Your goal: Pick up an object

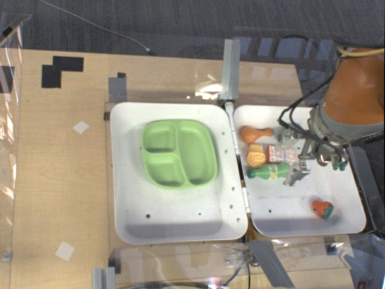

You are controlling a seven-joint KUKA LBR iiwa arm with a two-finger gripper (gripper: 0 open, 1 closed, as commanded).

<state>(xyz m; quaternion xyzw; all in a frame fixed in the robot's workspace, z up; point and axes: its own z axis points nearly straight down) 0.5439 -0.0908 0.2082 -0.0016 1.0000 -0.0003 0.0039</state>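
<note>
Pale wooden bench (60, 179), dark carpet (180, 11) beyond

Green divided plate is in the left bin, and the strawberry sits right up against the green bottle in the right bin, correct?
Not quite. The camera view shows the strawberry lying apart from the green bottle, alone near the right bin's front right corner. The green divided plate is in the left bin, as you said.

A robotics lab, by the look of it. A pale wooden table (54, 179) carries two shallow white bins (129, 221) fixed side by side with metal brackets (231, 71). Black tape marks (60, 71) sit near the table's far left corner, loose cables (90, 23) cross the dark carpet (180, 5) beyond, and an industrial arm (358, 95) looms at the right edge.
</note>
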